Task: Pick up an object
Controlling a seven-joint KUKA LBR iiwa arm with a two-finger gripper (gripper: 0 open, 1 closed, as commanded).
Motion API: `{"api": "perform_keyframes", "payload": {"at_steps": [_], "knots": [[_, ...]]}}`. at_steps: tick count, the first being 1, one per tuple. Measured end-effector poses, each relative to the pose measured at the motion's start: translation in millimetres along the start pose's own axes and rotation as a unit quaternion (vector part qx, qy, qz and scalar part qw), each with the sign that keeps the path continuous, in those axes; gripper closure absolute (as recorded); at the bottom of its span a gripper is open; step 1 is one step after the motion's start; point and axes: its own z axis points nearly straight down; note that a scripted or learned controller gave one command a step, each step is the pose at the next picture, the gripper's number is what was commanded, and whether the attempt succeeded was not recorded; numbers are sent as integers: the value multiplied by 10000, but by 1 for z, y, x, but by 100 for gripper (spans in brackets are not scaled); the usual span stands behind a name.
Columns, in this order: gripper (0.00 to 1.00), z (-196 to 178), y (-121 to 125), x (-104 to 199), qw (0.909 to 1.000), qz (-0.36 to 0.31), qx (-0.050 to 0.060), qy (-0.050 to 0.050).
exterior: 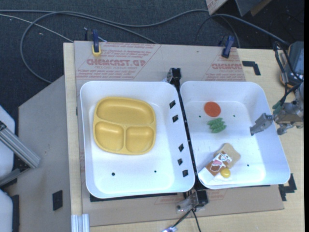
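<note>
Two white bins sit side by side on the bench point(251, 199). The left bin point(164, 175) holds a yellow plate point(125, 125) with three sections. The plate lies flat in the upper left part of that bin.

The right bin point(270, 163) holds the small things to pick up. A round red-orange piece point(212, 108) lies near the top of the bin. Just below it is a small green bumpy thing point(217, 125), close to the red one but not touching it. Lower down, near the front of the bin, is a little tan and red packet point(223, 160) with a picture on it. A small yellow thing point(225, 173) sits at its lower corner, touching it.

The gripper point(263, 122) comes in from the right side, over the right edge of the right bin. It is near the middle of that edge. A grey tip points left toward the inside of the bin. It is well apart from the red piece, the green thing and the packet. Nothing is between the fingers. I cannot tell if they are wide or narrow, as the picture is too blurry there.

A blue and yellow clamp point(96, 41) and a blue clamp point(227, 45) hold a brown board point(159, 64) behind the bins.
</note>
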Motion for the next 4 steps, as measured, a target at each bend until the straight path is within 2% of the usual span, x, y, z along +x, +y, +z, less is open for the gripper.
{"api": "perform_keyframes", "payload": {"at_steps": [1, 2, 3, 4], "knots": [[0, -7, 3, 1, 10000, -22, -68, -18], [0, 36, 5, -3, 10000, -19, -53, -11], [0, 99, 7, -2, 10000, -21, -42, -5], [0, 145, 9, -2, 10000, -15, -75, -13]]}}
